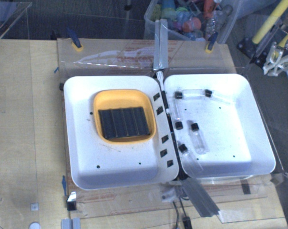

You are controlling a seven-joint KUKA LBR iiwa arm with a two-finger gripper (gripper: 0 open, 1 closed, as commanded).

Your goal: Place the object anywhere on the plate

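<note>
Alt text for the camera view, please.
A dark ribbed block lies on an orange plate in the left white bin. The right bin holds a few clear tubes with black caps.

The desk (25, 128) is viewed from above at a slant, both white bins (82, 171) framed fully at moderate range.

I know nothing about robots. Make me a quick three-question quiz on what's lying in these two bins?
1. True or false: the dark ridged block lies on the yellow plate.
2. Which bin holds the clear tubes with black caps: (a) left bin, (b) right bin?
3. Fill in: the yellow plate sits in the ____ bin.

Key: 1 true; 2 b; 3 left.
</note>
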